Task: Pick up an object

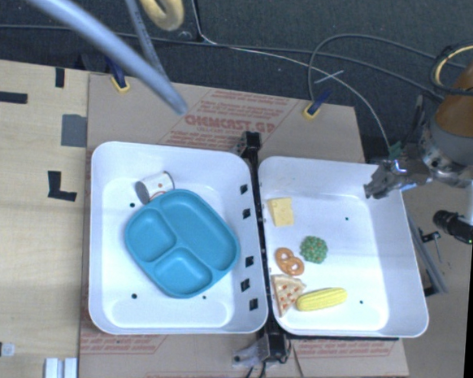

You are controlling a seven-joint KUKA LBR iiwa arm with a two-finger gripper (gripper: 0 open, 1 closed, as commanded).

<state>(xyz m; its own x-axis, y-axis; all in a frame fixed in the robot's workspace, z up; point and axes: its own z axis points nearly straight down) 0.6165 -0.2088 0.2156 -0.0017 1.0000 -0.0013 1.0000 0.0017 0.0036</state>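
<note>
The right bin (377, 260) holds a pale yellow cheese slice (281, 212), a green broccoli piece (314, 249), an orange pretzel (289, 262), a pizza wedge (287, 292) and a yellow corn cob (321, 298). My gripper (379, 184) hovers at the bin's far right corner, away from all of these items. Nothing shows between its fingers. The arm with its orange band (459, 100) comes in from the upper right.
The left bin (106, 296) carries a blue sectioned plate (181, 242) and a small white cup (155, 187) lying beside it. A black divider with clips (254, 226) separates the bins. Cables (344, 66) run behind the bins, and a grey pole (94, 26) crosses the upper left.
</note>
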